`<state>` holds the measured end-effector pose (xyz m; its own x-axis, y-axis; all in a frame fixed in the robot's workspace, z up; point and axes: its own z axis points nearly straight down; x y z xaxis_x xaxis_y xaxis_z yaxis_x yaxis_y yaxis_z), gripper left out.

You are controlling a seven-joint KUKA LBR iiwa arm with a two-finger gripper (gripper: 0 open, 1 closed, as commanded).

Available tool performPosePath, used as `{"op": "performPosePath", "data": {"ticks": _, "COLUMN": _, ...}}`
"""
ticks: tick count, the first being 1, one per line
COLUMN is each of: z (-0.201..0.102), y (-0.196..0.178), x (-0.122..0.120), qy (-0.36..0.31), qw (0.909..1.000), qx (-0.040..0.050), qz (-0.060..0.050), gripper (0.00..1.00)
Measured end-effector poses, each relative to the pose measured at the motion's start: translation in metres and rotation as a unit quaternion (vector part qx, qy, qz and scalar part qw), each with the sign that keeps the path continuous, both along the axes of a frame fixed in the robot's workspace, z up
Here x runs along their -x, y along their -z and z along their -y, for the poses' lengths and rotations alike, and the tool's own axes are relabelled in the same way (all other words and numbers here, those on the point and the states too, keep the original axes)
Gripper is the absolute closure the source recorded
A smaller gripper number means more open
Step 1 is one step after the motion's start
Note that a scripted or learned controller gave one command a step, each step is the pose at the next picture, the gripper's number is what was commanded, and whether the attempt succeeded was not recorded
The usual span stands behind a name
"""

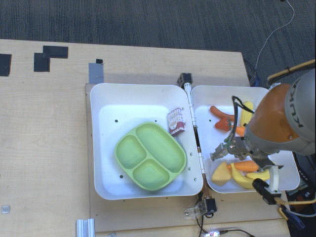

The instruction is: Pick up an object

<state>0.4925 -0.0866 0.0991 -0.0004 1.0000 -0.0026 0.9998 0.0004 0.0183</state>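
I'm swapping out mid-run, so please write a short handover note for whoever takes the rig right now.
Gripper: low over the right bin; whether it is open or shut cannot be read, and nothing visibly held.
Right bin: red pieces, an orange wedge, a carrot-like piece and yellow pieces.
Left bin: green divided plate and a small red-and-white packet.
Done: no pick confirmed.
Left: grasp one object and lift it.
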Motion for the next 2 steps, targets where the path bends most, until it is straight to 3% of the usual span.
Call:
{"op": "performPosePath", "data": {"ticks": 1, "z": -0.0007, "y": -0.0107, "x": -0.0017, "qy": -0.001, "qw": 1.0, "qx": -0.0004, "qz": 0.002, "gripper": 1.0}}
{"op": "performPosePath", "data": {"ticks": 2, "z": -0.0008, "y": -0.0106, "x": -0.0017, "qy": -0.001, "qw": 1.0, "qx": -0.0004, "qz": 0.002, "gripper": 0.0}}
